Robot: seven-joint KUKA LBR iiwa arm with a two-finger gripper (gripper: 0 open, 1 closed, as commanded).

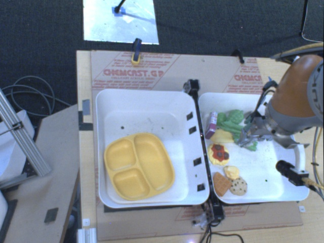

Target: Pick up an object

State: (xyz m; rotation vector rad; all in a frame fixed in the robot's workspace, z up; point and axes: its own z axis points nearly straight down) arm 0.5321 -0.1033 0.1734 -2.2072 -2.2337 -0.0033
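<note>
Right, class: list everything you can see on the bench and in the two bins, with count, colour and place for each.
White bins: 2, white, side by side on the bench.
Divided tray: 1, yellow, three compartments, in the left bin.
Green toy: 1, green, upper part of the right bin.
Purple item: 1, purple, left of the green toy.
Pizza piece: 1, yellow with red topping, middle left of the right bin.
Orange wedge: 1, orange, lower left of the right bin.
Cookie: 1, brown, beside the wedge.
Clamp: 1, yellow and blue, bench's far edge.
Gripper: 1, grey, low over the right bin beside the green toy.
</note>
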